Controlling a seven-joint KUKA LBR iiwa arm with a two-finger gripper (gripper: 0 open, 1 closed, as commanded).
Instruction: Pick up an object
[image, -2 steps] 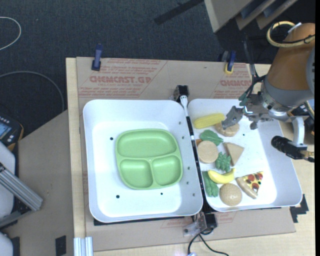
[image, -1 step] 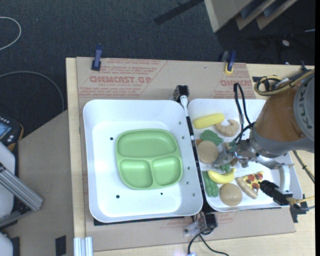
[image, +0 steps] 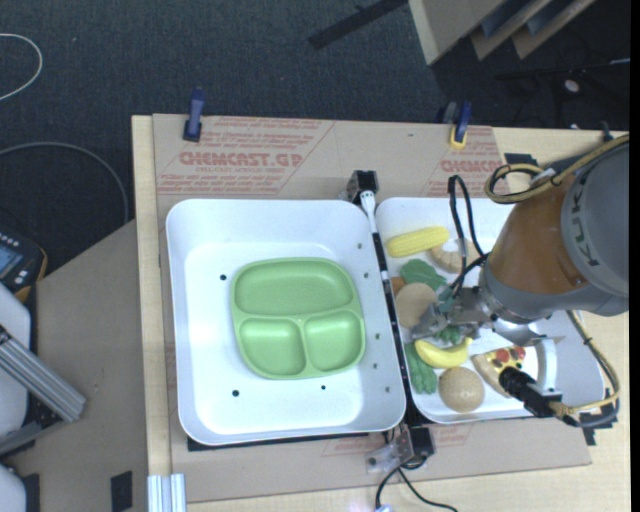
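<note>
My pincer (image: 447, 322) sits low among the right bin's (image: 580, 385) toy food by the banana (image: 443, 352); grip unclear, nothing lifted yet.

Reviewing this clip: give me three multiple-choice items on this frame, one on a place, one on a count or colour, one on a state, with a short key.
1. Where does the green divided plate lie?
A. in the left bin
B. in the right bin
C. on the brown board outside the bins

2. How many compartments does the plate have?
A. two
B. three
C. five

3. How does the gripper stand?
A. raised high over the left bin
B. parked off the bench
C. low in the right bin among the toy foods, just above the banana

Key: 1 A, the plate sits mid left bin. 2 B, one wide section above two smaller ones. 3 C, the arm ends down among the foods beside the corn.
</note>
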